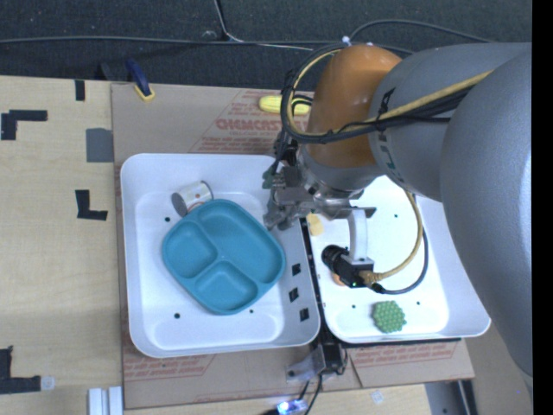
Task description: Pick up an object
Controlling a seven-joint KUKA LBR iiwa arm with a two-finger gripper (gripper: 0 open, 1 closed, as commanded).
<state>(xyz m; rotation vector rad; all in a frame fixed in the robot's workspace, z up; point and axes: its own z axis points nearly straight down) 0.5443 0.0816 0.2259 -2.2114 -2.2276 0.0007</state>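
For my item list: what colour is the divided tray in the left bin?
Blue, a teal shade; the divided tray shows in the camera view.

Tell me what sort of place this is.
Probably a robot lab's grasping test bench: two white bins on cardboard, the arm over them, and odd props like a blue divided plate.

The arm [415, 119] hides much of the right bin [432, 318] and a yellow object [272, 105].

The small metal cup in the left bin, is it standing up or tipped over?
Tipped over. The metal cup lies on its side on the left bin floor, its dark mouth facing left, beside the blue divided plate.
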